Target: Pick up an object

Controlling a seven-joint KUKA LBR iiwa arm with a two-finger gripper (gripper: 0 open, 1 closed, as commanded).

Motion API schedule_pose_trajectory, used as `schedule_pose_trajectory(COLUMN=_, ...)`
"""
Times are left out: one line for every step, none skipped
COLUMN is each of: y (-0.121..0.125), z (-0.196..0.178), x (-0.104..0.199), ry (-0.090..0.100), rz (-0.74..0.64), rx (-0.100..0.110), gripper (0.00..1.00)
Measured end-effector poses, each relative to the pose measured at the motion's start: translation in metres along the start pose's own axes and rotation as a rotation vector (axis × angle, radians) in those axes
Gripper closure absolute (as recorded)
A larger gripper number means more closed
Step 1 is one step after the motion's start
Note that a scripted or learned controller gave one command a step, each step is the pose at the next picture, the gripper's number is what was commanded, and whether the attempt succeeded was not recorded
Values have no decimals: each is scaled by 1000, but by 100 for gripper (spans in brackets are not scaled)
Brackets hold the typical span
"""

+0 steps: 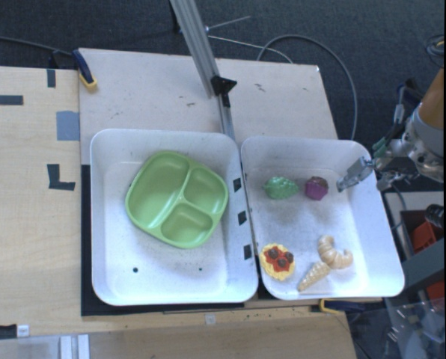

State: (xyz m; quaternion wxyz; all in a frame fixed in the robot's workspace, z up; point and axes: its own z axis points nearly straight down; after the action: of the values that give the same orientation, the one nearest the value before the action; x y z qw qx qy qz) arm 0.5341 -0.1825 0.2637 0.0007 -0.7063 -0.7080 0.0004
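The right bin holds several small items. A green lumpy piece and a dark magenta round piece lie side by side near its back. At its front lie a yellow tart with red berries and a beige croissant-like piece with a cone shape beside it. My gripper hangs over the bin's upper right rim, to the right of the magenta piece and apart from it. Nothing shows in its grasp.
The left bin holds a green divided plate. A grey metal pole slants down from the top to the wall between the bins. A cable loops behind the right bin.
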Motion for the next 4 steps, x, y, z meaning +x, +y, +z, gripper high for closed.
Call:
schedule_pose_trajectory(y=0, z=0, x=0, ry=0, rz=0, rx=0, gripper=0)
schedule_pose_trajectory(y=-7, z=54, x=-8, ry=0, rz=2, rx=5, gripper=0)
schedule_pose_trajectory(y=-7, z=98, x=-5, ry=0, rz=1, rx=5, gripper=0)
schedule_pose_trajectory(y=-5, z=143, x=-8, ry=0, rz=1, rx=5, gripper=0)
